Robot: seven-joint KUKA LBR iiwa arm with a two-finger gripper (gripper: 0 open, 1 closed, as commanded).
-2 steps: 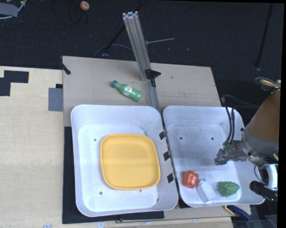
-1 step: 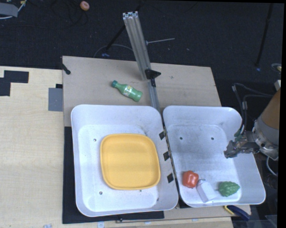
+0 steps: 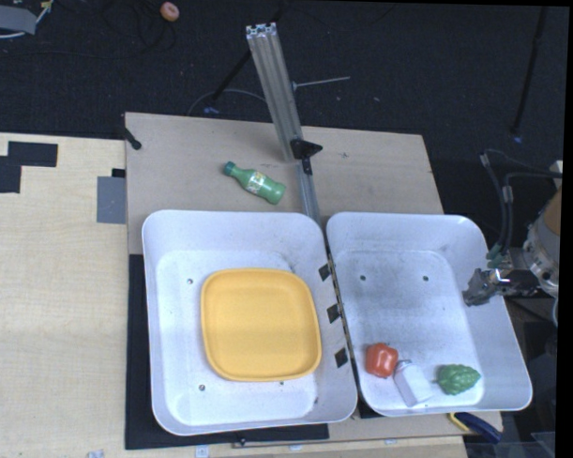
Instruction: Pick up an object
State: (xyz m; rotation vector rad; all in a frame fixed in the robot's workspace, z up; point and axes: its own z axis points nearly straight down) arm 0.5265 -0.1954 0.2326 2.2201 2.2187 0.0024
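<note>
The right bin (image 3: 408, 246) holds a red pepper-like toy (image 3: 381, 360), a small white block (image 3: 412, 384) and a green leafy lump (image 3: 458, 378), all close together near its front edge. In the left bin (image 3: 174, 238) a yellow square plate (image 3: 261, 324) lies flat. My gripper (image 3: 482, 287) hangs over the right bin's right rim, well above and behind the three small objects, with nothing seen in it.
A green bottle (image 3: 255, 182) lies on its side on the bench behind the left bin. An aluminium bar (image 3: 282, 82) slants up from between the bins at the back. A light wooden surface (image 3: 50, 290) spreads to the left.
</note>
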